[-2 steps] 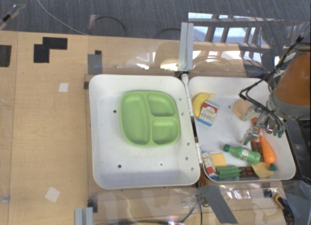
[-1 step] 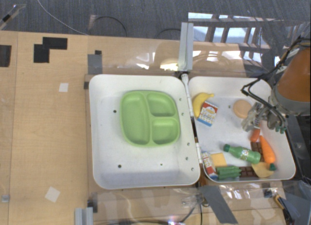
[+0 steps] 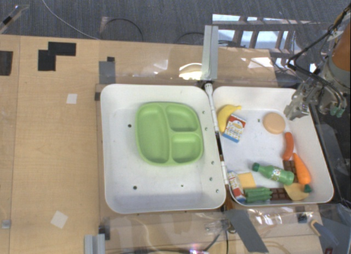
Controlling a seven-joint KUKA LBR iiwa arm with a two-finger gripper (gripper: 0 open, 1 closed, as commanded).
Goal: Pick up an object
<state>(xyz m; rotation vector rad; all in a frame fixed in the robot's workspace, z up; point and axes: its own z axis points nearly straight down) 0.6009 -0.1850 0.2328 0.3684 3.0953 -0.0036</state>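
The left bin [image 3: 118, 192] holds a green plate [image 3: 168, 133], the right bin [image 3: 323, 184] toy food; the hand's [image 3: 299, 109] state cannot be told.

One fixed camera, mounted above the counter [image 3: 49, 154], looking down at a slant. Both white bins sit in frame side by side: left bin [image 3: 118, 137] near centre, right bin [image 3: 323, 181] toward the right edge. Far enough back to take in a wide strip of bare counter on the left and dark carpet floor [image 3: 164, 0] along the top. The arm [image 3: 337, 61] comes in from the right side, upper corner. Near edge of the counter is cut off at the bottom.
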